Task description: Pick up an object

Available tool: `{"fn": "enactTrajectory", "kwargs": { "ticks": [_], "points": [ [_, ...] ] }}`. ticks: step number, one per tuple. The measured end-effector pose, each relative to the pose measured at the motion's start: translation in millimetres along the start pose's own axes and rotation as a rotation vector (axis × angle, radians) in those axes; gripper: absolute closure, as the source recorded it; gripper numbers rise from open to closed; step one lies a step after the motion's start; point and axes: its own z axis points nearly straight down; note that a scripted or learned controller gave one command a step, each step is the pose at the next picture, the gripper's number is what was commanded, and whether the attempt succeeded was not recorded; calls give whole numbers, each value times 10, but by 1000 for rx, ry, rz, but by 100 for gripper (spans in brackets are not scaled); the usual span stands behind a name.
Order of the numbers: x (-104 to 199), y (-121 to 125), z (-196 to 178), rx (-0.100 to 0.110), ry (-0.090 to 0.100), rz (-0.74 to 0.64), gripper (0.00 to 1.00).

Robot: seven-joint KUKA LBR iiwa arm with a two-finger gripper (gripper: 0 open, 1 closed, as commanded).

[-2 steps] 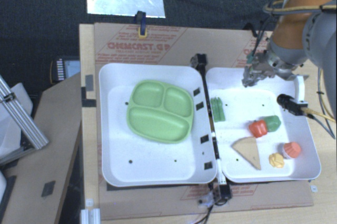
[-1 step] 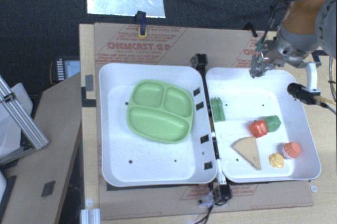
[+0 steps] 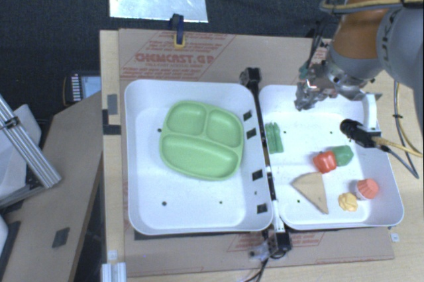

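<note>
The hand (image 3: pixel 305 100) is seen over the upper part of the right bin (image 3: pixel 298 123). Bare floor lies beneath it and nothing is seen held. Whether it is apart or together cannot be told.

The things to be picked lie lower in that bin: a green block (image 3: pixel 273 138) just beside the left wall, a pepper (image 3: pixel 331 159) in the middle, a tan wedge (image 3: pixel 313 190) below it, and a yellow piece (image 3: pixel 348 202) touching or almost touching an orange piece (image 3: pixel 368 189) near the lower right corner.

If the hand were lowered where it stands, only the bin floor would likely be met. The block may be missed because the wall and the clipped rail (image 3: pixel 255 135) between the bins leave little room beside it. The flat wedge may be slid rather than gripped. The two small pieces may be knocked apart or taken together.

A green plate (image 3: pixel 201 140) lies alone in the left bin (image 3: pixel 142 161), well apart from the hand.
</note>
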Motion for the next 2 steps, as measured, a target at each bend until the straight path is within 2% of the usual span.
{"fn": "enactTrajectory", "kwargs": {
  "ticks": [2],
  "points": [
    [945,-449,-232,0,1,-1,100]
  ]
}}
